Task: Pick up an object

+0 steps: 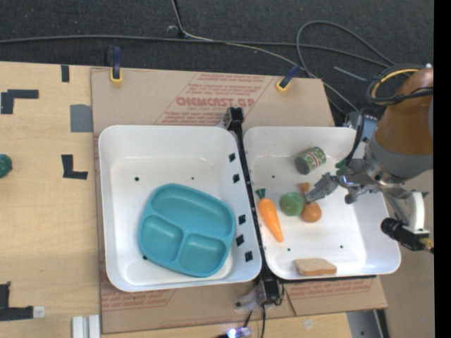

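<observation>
Left bin (113,153): one teal tray (186,229), three compartments, lying flat and slightly turned. Broad, shallow, rigid plastic by my guess. Poor pick for two fingers unless taken by the rim.

Right bin (377,263), going across: carrot (270,219) near the divider, lying lengthwise, tapered, pointing toward the front. Just beside it a green ball (292,203), touching or nearly touching an orange ball (311,213). Something small and orange shows behind them; I cannot tell what. A can (310,160) lies on its side toward the back, apart from the rest. A tan slab (315,266), bread-like, sits at the front wall.

Hand (323,187) is low in the right bin, reaching from the right, its tip just over the two balls. From here I cannot tell how far open it is, and I see nothing held in it.

Judgement: the nearest candidate is the orange ball or the green one. Both look light, smooth, round toy food, so likely to roll or squirt out if pinched off-centre. I would close across the widest middle, straight down. Their crowding leaves little room for a finger between them. The carrot, taken across its thick end, may be the safer grip.
</observation>
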`<state>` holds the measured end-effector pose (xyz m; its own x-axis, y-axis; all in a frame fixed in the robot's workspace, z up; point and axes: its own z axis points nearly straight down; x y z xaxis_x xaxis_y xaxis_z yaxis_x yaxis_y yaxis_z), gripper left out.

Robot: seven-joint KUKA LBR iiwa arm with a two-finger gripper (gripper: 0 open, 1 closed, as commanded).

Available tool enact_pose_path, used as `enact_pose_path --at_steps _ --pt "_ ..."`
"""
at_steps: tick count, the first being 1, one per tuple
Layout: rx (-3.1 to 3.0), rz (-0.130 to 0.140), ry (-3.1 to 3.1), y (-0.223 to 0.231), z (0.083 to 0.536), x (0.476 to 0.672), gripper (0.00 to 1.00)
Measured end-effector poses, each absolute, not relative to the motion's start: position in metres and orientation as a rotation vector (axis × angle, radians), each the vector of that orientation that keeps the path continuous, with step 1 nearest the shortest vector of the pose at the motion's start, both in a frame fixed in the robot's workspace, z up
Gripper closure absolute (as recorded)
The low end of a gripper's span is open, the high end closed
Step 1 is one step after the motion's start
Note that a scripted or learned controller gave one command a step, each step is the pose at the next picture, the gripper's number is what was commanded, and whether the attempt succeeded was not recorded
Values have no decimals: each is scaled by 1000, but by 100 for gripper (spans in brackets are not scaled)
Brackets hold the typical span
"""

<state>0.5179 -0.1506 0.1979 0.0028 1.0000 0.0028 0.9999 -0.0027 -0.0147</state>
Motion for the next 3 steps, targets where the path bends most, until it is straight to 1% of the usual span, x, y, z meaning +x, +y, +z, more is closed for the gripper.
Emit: enact_pose_path --at_steps 1,2,3 --pt "-2219 2 -2221 -150 205 521 0" --pt "-2218 6 -2217 -151 142 513 0" --pt "-2218 5 -2219 -150 88 512 0"
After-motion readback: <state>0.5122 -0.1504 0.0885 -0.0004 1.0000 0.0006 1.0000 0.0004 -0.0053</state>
